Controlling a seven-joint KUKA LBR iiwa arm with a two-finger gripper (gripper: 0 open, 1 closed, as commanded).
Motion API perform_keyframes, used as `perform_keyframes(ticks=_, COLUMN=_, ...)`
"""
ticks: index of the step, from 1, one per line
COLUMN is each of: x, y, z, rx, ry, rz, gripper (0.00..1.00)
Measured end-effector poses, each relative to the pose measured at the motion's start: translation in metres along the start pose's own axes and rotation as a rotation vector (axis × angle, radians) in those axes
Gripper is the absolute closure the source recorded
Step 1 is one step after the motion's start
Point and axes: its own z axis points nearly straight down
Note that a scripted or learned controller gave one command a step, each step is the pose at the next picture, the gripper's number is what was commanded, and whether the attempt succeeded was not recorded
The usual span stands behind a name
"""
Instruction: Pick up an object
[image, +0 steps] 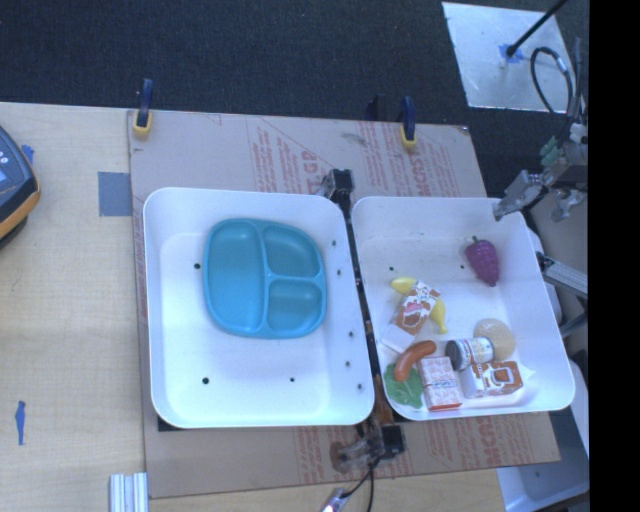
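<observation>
Camera view showed the tool (520, 195) above the right bin's (540, 300) far right corner, near purple grapes (483, 260); whether its jaws were apart, I cannot tell.

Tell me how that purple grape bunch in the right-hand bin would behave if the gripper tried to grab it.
The purple grape bunch looks like a moulded toy, so probably stiff and light. Its bumpy, tapered shape may let flat fingers slip off toward the narrow end. It lies alone on the bare floor of the right bin, so a nudge would likely slide or rock it.
</observation>
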Motion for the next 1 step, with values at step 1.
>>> perform_keyframes(ticks=1, x=-0.002, y=-0.0415, z=0.1497, rx=0.0, ry=-0.001, rz=0.0, gripper=0.0)
